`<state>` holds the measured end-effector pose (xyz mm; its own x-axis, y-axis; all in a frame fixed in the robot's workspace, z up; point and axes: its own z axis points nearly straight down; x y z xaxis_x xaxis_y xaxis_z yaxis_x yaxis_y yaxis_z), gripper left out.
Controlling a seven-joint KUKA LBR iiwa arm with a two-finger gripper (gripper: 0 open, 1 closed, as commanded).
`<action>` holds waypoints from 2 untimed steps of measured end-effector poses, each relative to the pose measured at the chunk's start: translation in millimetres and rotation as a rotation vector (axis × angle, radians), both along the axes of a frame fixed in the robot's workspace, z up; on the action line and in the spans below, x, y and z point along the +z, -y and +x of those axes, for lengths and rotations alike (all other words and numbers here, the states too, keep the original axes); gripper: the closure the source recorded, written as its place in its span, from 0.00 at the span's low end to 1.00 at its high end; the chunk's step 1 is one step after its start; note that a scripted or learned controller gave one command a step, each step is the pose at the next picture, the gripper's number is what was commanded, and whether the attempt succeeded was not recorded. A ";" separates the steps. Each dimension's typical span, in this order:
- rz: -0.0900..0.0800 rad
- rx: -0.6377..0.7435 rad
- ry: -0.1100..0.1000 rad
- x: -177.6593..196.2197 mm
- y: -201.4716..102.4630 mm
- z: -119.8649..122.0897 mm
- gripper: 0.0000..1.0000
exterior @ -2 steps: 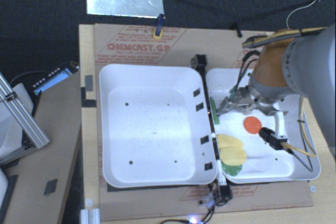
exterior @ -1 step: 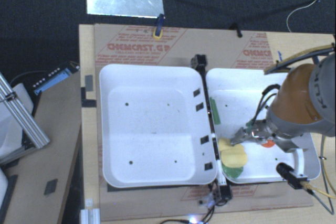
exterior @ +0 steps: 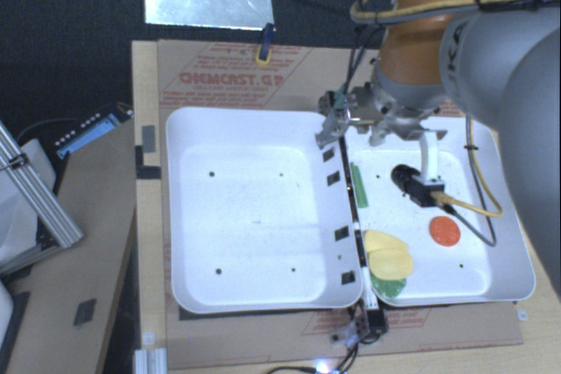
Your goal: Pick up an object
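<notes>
the green stick [exterior: 358, 184] lies in the right bin [exterior: 513, 274], long axis along its left wall, far end near the gripper [exterior: 335, 129]; whether the gripper is spread or pinching cannot be told

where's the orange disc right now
In the camera view, the orange disc lies in the right bin, right of the yellow pieces and apart from them.
</notes>
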<state>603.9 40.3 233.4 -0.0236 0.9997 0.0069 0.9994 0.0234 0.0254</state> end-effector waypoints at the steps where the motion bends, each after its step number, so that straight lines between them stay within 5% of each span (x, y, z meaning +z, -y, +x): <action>1: -0.007 -0.016 -0.021 0.9 12.8 -5.6 1.00; 2: -0.005 -0.014 -0.019 25.4 -38.5 25.2 1.00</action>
<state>629.1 78.8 258.8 -0.0090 1.0000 0.0024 0.9999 0.0090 0.0066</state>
